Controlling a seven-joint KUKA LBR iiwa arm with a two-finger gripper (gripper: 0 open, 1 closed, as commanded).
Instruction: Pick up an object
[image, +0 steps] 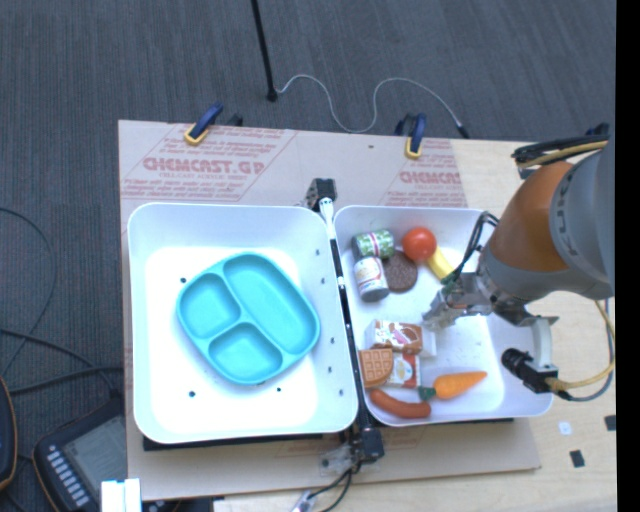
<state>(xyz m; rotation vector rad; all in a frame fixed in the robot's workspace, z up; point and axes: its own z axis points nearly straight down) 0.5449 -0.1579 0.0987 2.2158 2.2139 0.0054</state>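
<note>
Gripper (445, 308) over the right bin (500, 395)

You see it low beside the carton (398, 336), just right of it; you cannot tell its opening or any hold. Carrot (460, 383) lies below-right of the carton.

Dark grey carpeted floor (80, 70) surrounds a pale wooden bench top (580, 440) under a printed brown cardboard sheet (250, 165), black cables (30, 340) trailing at left

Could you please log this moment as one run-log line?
gripper: low in right bin, nothing visibly held | carrot, sausage: near front wall | blue tray: left bin
</note>
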